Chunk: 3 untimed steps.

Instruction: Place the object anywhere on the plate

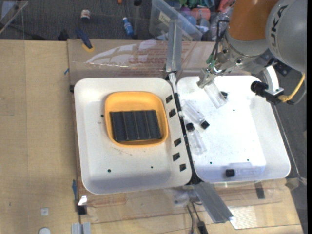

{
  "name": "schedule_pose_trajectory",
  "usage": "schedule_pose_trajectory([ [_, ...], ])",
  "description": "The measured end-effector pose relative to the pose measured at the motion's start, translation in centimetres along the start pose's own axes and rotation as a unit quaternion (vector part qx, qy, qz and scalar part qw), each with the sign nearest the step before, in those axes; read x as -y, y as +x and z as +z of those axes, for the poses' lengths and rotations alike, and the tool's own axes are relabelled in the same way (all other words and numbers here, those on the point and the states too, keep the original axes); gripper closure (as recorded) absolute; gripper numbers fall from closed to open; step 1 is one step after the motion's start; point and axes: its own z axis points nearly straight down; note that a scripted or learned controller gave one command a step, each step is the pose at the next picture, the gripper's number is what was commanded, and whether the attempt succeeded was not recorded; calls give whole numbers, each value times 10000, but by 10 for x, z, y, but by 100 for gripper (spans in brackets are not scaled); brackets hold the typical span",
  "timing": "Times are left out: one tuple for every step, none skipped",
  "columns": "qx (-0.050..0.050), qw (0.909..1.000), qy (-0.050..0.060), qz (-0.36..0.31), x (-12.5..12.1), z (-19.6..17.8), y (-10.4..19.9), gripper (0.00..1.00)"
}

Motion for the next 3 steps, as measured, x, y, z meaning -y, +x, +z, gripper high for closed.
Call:
schedule_pose_trajectory([
  [3, 9973, -5, -731, -3, -20, 6, 100],
  [4, 9960, -5, -897, -4, -35, 8, 100],
  [5, 9950, -3, -998, -1, -52, 0, 100],
])
